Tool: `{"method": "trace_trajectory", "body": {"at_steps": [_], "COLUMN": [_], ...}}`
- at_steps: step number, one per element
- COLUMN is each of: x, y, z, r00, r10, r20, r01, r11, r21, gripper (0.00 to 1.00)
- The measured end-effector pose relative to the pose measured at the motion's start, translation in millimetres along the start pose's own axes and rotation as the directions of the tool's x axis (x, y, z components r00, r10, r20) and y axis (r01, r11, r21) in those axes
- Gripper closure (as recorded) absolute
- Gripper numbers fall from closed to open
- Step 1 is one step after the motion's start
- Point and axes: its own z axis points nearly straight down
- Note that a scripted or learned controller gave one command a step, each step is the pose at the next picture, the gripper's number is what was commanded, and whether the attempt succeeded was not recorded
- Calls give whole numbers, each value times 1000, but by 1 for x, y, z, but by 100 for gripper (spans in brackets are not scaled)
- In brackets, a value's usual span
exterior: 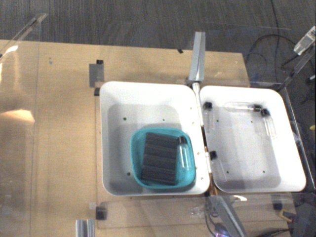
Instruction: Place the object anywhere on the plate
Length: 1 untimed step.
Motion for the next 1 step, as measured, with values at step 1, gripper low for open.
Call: {"method": "trace_trajectory", "body": {"at_steps": [1], "x": [0], "y": [0], "z": [0], "r00": [1000], "r10": [0], "r20": [-1], "r01": [0], "r11": [1000], "r21": [1], "gripper": [0]}}
